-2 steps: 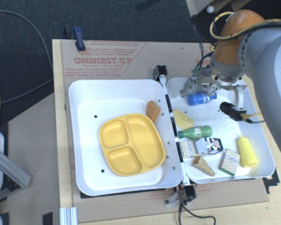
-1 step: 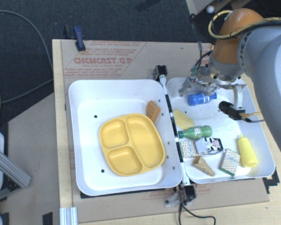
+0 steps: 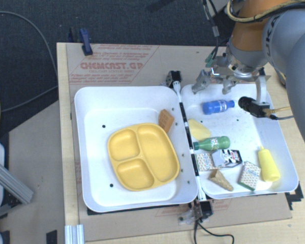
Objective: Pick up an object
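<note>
At the near edge of the right bin lie a tan wedge, small printed packets and a yellow bottle-shaped toy; just behind them a green bottle lies on its side, its cap end against the divider between the bins. The left bin holds a yellow compartment tray with a small brown block beside its far corner.

The tool hangs over the far end of the right bin, its two fingers spread apart with nothing between them. The likeliest thing to pick is the blue bottle, which lies on its side on the bin floor just nearer the camera than the fingertips and almost under them. Its long axis runs left to right across the view, cap toward the right. The fingers also appear to stand apart along that line, so I judge a wrist turn may be needed before they can close across its narrow body. A pale yellow piece lies between the two bottles.
</note>
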You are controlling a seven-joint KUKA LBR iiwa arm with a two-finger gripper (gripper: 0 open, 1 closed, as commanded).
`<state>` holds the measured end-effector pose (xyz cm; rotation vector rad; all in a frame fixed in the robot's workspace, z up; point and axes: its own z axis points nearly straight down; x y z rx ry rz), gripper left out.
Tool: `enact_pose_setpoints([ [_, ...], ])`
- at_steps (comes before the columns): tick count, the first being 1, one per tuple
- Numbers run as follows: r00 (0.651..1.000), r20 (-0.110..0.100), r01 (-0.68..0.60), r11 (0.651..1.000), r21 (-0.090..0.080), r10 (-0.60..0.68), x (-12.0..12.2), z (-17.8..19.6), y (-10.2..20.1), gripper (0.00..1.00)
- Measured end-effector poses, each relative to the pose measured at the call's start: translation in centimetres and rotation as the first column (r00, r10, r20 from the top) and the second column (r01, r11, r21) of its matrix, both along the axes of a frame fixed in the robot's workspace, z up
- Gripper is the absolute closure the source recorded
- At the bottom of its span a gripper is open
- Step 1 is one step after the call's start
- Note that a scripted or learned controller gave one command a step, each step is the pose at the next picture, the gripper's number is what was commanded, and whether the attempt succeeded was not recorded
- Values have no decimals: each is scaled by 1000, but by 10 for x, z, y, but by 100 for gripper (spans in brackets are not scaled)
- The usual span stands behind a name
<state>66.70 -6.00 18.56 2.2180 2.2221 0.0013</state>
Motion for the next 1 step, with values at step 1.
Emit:
enact_pose_setpoints([
  [1,1000,0,2,1000,-1,-2,0,-1,-22,0],
])
